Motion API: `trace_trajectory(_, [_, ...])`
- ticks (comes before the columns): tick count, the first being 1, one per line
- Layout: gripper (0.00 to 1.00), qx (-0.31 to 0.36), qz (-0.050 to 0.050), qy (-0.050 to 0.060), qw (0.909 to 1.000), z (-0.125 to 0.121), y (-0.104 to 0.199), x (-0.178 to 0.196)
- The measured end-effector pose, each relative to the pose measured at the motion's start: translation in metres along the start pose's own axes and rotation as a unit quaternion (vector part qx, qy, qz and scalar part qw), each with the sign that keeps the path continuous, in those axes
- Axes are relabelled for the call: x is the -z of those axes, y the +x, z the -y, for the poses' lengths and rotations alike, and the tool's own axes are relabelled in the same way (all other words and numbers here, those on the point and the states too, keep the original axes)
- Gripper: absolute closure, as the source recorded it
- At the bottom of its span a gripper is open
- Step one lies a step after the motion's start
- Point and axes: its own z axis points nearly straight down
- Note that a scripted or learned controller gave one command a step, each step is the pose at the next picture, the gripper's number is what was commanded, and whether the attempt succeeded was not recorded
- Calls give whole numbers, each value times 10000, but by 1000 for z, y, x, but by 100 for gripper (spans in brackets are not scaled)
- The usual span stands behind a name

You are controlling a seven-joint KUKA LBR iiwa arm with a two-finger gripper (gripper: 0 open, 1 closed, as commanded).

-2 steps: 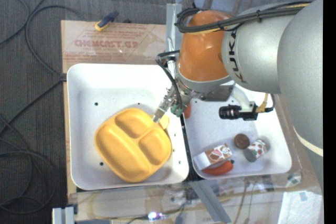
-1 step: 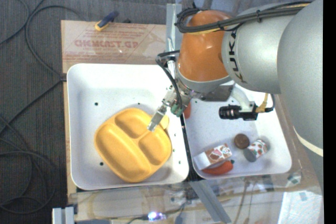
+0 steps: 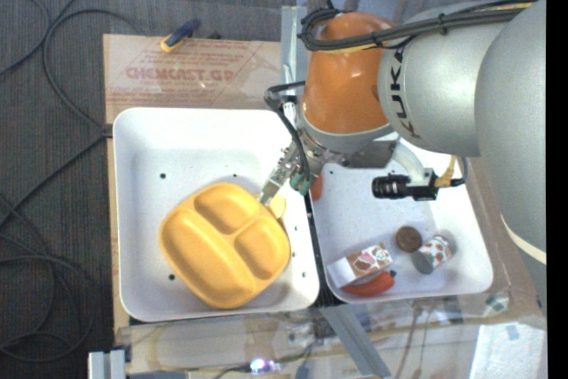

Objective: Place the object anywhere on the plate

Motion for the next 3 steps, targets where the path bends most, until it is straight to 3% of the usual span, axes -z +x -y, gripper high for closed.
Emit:
trace_trajectory(1, [0, -1, 0, 0, 10000, 0, 0, 0])
trace_trajectory(2, [100, 2, 0, -5, 10000, -1, 0, 9])
trace_trajectory(3, [0, 2, 0, -4, 10000, -1, 0, 9])
